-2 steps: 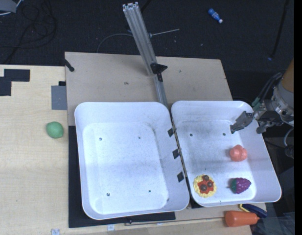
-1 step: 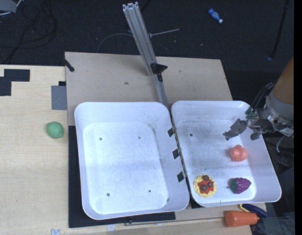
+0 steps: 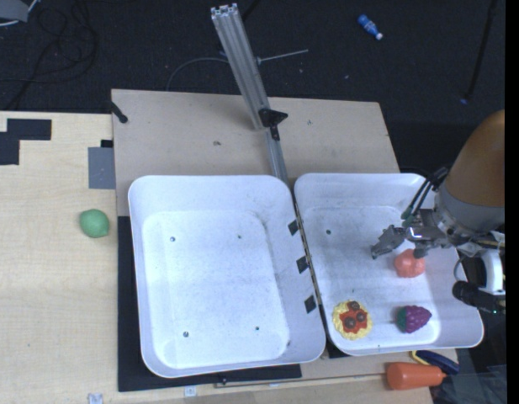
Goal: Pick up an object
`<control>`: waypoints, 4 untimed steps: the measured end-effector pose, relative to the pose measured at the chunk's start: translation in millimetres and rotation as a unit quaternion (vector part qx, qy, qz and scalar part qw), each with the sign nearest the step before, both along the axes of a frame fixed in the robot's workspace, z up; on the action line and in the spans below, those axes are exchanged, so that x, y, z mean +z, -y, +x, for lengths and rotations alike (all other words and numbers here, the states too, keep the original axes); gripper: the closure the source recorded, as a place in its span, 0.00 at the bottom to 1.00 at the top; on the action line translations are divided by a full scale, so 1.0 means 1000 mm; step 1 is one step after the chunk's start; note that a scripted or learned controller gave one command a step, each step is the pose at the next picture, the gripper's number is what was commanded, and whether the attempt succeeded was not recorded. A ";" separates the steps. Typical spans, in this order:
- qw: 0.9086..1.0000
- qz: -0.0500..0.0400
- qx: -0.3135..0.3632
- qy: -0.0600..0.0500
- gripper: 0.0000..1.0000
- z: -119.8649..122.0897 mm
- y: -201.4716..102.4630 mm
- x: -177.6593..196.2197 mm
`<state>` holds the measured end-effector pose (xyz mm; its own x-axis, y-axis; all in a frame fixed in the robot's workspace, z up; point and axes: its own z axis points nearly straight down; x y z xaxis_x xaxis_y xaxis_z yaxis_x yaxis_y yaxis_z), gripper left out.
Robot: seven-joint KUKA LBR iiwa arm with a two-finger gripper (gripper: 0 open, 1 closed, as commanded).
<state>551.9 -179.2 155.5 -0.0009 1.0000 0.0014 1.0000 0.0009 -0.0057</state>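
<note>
Altogether three toys (image 3: 410, 264) share one bin (image 3: 360, 196); fingers' (image 3: 392, 244) spread unclear.

**1 fixed camera, high over the bench**

The camera looks down at a slant from above, far enough back to take in both bins (image 3: 210, 194) side by side, the bench (image 3: 49, 251) around them and dark floor (image 3: 141, 40) beyond. The arm (image 3: 482, 171) enters from the right.
</note>
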 end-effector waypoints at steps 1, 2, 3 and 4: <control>1.000 -0.002 0.000 0.006 0.00 0.007 -0.003 -0.028; 1.000 -0.001 -0.002 0.002 1.00 0.005 -0.002 -0.022; 1.000 -0.001 -0.001 0.005 1.00 0.012 -0.003 0.039; 1.000 -0.001 -0.001 0.005 1.00 0.014 0.001 0.100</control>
<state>566.0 -180.4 256.0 0.0006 1.0000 -0.0012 1.0000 -0.0006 0.0052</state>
